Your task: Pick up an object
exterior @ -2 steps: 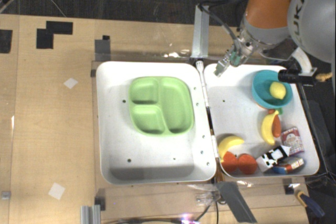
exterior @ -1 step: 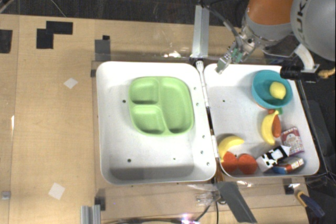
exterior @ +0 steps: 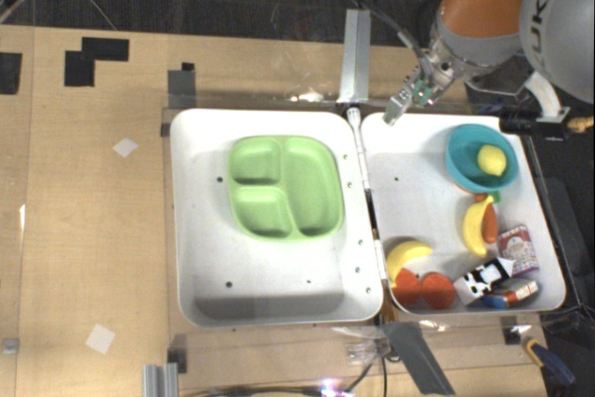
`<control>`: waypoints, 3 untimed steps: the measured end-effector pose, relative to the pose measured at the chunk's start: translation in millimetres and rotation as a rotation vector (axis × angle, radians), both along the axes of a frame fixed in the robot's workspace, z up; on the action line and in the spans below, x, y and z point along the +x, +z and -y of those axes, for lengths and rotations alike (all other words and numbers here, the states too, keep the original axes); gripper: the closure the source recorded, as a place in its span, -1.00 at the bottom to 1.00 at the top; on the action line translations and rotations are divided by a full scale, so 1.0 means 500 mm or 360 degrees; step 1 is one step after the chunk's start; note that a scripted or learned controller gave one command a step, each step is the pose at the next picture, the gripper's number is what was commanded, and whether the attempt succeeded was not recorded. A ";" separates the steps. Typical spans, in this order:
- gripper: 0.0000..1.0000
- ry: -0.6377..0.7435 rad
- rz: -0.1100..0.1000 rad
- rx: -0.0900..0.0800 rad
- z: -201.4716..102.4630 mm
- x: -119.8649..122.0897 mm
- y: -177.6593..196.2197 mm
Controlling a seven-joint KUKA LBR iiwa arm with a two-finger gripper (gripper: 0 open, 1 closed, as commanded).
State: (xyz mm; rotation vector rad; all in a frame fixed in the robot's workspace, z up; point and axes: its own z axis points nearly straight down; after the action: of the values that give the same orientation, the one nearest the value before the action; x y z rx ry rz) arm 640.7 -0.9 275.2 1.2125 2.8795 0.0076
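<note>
Can't tell how the tool (exterior: 402, 107) is set; it hangs over the right bin (exterior: 409, 200) back edge. Toys (exterior: 465, 279) huddle up front, so a grab could snag two or slip.

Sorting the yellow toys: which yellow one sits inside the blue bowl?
The round lemon-like one, in the blue bowl at the right bin's far end; the other yellow pieces lie on the bin floor.

Green divided tray (exterior: 284, 186) in left bin (exterior: 200, 274).
</note>
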 end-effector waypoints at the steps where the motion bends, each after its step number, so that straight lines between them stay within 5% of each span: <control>1: 1.00 0.0101 -0.0026 0.0005 -0.140 0.021 -0.103; 3: 1.00 0.0117 -0.0001 0.0002 -0.141 0.029 -0.052</control>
State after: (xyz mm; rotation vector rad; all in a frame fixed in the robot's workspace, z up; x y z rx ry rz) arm 655.1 69.6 249.0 1.1064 2.9236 0.0103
